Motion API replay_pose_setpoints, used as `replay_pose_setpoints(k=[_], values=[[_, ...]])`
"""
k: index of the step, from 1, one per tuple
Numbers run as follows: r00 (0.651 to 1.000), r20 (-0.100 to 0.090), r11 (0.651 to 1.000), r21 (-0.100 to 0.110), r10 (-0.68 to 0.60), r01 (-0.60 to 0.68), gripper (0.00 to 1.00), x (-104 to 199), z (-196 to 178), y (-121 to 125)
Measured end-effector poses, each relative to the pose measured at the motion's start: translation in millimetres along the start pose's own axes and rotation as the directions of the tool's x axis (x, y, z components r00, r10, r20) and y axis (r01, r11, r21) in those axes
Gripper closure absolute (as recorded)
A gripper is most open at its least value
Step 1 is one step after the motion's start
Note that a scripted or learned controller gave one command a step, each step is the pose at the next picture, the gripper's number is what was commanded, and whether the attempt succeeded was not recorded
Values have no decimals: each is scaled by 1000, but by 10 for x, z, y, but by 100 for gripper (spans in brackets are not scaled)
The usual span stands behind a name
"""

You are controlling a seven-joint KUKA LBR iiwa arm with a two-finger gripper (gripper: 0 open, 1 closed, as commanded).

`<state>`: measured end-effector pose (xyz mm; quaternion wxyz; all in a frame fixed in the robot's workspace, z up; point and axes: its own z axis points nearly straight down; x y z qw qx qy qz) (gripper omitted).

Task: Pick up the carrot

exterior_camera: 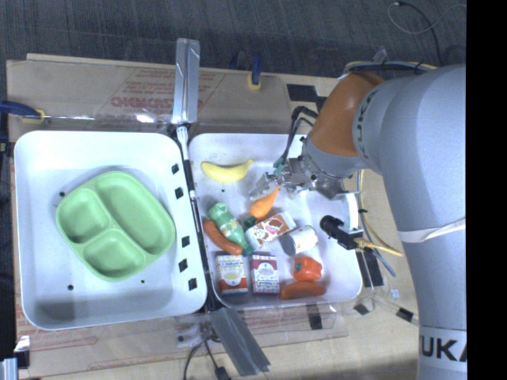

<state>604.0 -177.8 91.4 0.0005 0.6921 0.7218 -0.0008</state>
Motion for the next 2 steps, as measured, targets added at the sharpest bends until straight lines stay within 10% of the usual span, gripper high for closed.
replay_pose_setpoints(k=[1,2], values=[[1000,-1,1000,3,-3,3,100,6,-96,1],[977,-1,977,3,214,-214,100,415,-1041,-202]])
